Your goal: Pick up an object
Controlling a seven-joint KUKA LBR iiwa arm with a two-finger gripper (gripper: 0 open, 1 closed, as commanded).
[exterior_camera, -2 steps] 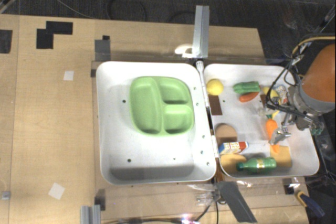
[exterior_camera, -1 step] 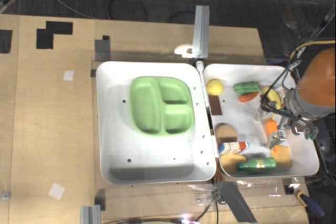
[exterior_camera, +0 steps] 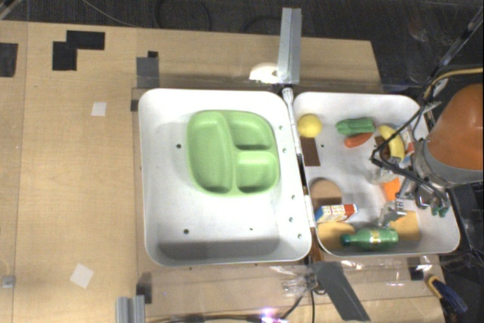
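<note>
The right bin (exterior_camera: 355, 166) holds several small items. A yellow lemon (exterior_camera: 308, 125) lies at its far left. A green vegetable (exterior_camera: 355, 125), an orange carrot (exterior_camera: 358, 139) and a banana (exterior_camera: 389, 141) sit along the back. A green bottle (exterior_camera: 369, 239) lies on its side at the front, next to a red and white can (exterior_camera: 337, 212). My gripper (exterior_camera: 395, 209) hangs low over the bin's right side, between an orange piece (exterior_camera: 390, 186) and a tan piece (exterior_camera: 408, 225), just above the bottle's right end.
The left bin (exterior_camera: 166, 223) carries a green divided tray (exterior_camera: 231, 151). A brown block (exterior_camera: 310, 153) and a brown round piece (exterior_camera: 325, 189) lie by the right bin's left wall. The arm's orange band (exterior_camera: 460, 134) and cables overhang the right rim.
</note>
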